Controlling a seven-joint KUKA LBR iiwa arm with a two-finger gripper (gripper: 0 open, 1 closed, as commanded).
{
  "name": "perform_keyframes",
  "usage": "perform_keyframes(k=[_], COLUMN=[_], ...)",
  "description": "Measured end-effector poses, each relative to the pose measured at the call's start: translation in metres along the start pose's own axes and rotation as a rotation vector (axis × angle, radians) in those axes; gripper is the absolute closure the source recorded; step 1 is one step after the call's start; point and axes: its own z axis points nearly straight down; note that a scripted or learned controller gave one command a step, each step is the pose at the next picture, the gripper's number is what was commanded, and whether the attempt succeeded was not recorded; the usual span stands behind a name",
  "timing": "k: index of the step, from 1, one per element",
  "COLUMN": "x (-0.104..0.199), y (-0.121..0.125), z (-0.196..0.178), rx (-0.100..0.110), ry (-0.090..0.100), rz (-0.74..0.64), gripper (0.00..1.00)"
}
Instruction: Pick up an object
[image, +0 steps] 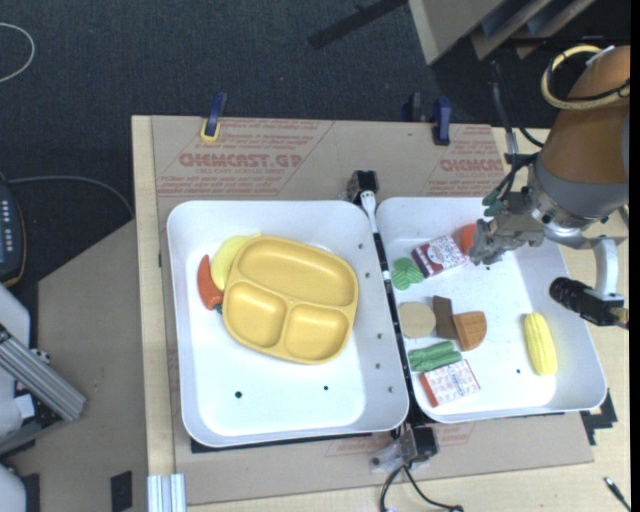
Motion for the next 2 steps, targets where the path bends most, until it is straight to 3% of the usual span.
perform_keyframes(k=[2], x=[0.104], y=[-0.026], z=[-0.003], rx=[0.001], ry=[-0.001], rz=[0.001], gripper=[1.0])
